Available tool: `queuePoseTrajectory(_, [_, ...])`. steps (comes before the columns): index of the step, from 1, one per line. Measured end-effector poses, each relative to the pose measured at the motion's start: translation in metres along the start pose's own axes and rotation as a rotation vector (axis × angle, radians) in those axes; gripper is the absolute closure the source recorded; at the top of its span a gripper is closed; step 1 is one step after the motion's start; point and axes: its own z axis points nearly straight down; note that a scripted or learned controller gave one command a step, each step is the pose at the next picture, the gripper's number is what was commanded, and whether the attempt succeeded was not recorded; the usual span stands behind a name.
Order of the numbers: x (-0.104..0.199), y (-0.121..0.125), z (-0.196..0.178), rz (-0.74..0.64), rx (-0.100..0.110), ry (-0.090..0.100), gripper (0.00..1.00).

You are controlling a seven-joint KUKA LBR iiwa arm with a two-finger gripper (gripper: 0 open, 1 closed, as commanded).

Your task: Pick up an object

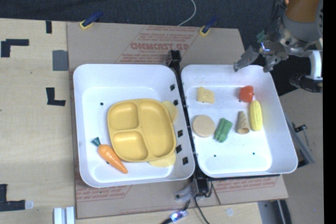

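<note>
Gripper [255, 58] hangs over the far rim of the right bin [278, 162], arm reaching in from the right. Fingers [242, 62] spread apart, nothing between them. No object chosen yet, as far as I can judge.

Candidates all lie in the right bin: red piece, tomato-like [247, 93], nearest the gripper; corn cob [255, 115] just near-side of it, by the right wall; a tan cone-shaped piece [242, 123] touching or almost touching the corn's left side; green vegetable [222, 129] leaning against a round tan disc [203, 126]; cheese wedge [205, 95] standing alone toward the far left. Left bin [84, 81] holds a yellow divided tray [142, 129] and a toy carrot [112, 158] at the tray's near-left corner.

Risks from here:
- Straight descent from the present pose would likely strike the bin rim or bare floor; the gripper must first come nearer over the objects.
- The red piece looks rounded and small, so it could squirt out as the fingers close.
- Corn and cone are crowded together. A finger may land on top of one rather than between them, or drag both.
- Corn sits close to the right wall, so the outer finger may have no room.
- Green piece and disc touch, so the same two-object problem applies. The disc looks flat and may be hard to get under.
- Cheese wedge seems the cleanest target, with free space all round.
</note>
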Motion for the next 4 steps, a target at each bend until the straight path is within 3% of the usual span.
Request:
queuePoseTrajectory(3, [0.012,-0.001,0.165,0.0,-0.001,-0.002,0.0])
queuePoseTrajectory(4, [0.012,0.0,0.153,-0.002,-0.003,-0.002,1.0])
